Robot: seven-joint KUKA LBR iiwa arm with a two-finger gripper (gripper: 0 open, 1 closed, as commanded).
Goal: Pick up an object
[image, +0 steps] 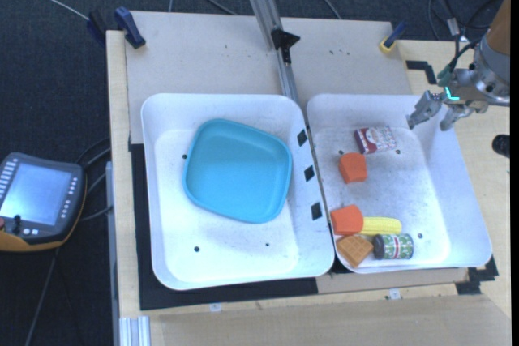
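Gripper (433, 111) hung over right bin (454, 174) rim, jaws apart, nothing held; approach step. I judged descent onto orange block (353, 168) next.

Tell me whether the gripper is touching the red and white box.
Apart. The camera view shows bare white bin floor between the gripper and the box.

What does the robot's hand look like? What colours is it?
The gripper is silvery grey metal with two short, pointy fingers. A small teal-green light glows on its body, and black cables loop behind it. Above the wrist sits a patch of orange.
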